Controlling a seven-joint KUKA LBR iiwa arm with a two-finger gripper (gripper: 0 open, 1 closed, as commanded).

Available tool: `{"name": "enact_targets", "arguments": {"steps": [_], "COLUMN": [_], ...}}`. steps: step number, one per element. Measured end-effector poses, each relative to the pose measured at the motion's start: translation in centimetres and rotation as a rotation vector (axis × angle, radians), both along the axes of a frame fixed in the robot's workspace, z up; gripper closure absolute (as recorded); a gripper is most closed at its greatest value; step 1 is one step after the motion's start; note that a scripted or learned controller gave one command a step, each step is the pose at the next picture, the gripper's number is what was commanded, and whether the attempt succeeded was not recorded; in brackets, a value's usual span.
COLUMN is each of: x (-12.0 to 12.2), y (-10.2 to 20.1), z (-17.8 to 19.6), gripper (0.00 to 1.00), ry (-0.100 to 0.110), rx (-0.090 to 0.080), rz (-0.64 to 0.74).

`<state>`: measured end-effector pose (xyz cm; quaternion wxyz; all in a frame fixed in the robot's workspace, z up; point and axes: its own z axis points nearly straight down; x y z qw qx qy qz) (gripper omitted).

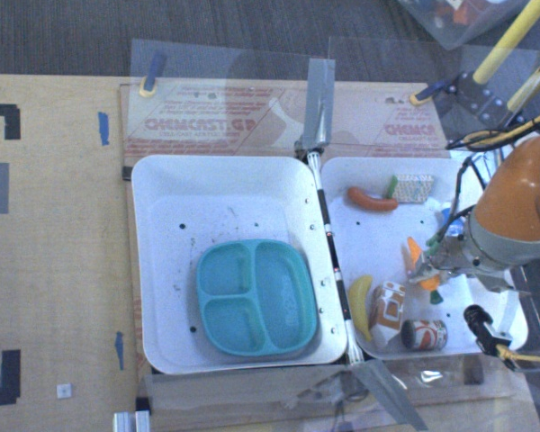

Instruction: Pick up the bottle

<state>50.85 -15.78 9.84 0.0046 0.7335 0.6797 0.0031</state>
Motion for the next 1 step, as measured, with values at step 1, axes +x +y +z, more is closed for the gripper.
{"name": "enact_targets", "arguments": {"steps": [1], "x": [0.17], "y": [5.34], "z": [9.38], "gripper": [1.0], "ry": [0.011], "rx": [0.002], "rz": [0.088]}}
